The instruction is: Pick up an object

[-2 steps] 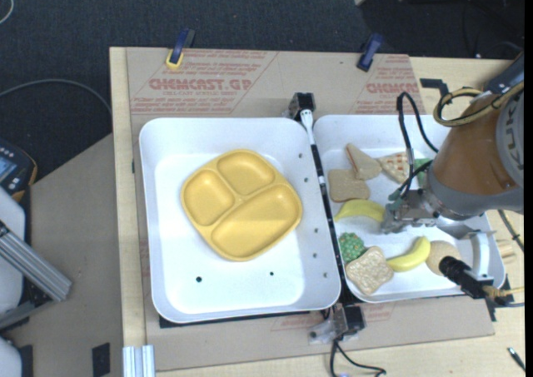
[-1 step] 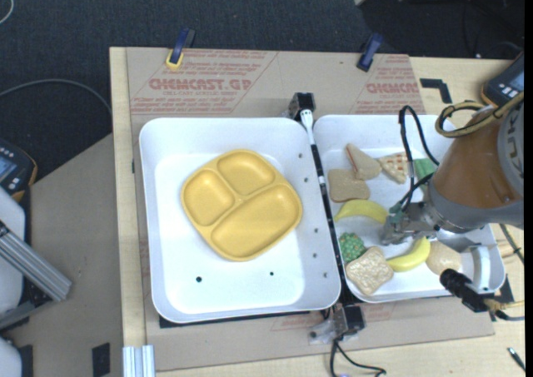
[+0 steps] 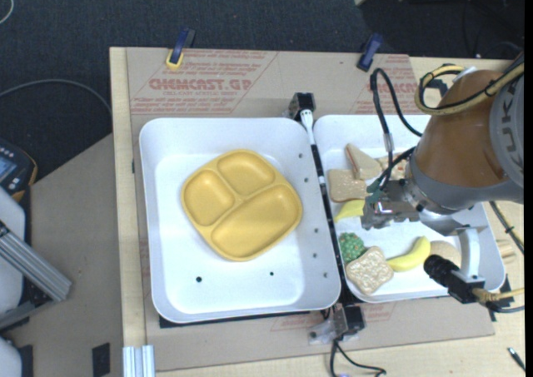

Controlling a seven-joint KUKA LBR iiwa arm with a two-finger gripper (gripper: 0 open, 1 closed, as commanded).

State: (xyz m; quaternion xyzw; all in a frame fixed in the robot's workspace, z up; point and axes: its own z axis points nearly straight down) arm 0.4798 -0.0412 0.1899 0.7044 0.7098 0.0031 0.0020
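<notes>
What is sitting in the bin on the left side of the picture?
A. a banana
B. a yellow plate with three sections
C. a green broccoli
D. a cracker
B. The left bin holds a yellow plate split into three sections, while the banana, the green piece and the cracker lie in the right bin.

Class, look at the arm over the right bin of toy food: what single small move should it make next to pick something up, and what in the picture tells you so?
Probably a short straight descent. The gripper hangs low in the right bin, over a yellow piece beside the tan bread piece. Nothing visibly sits between its fingers, so lowering onto that yellow piece seems the natural step before closing.
</notes>
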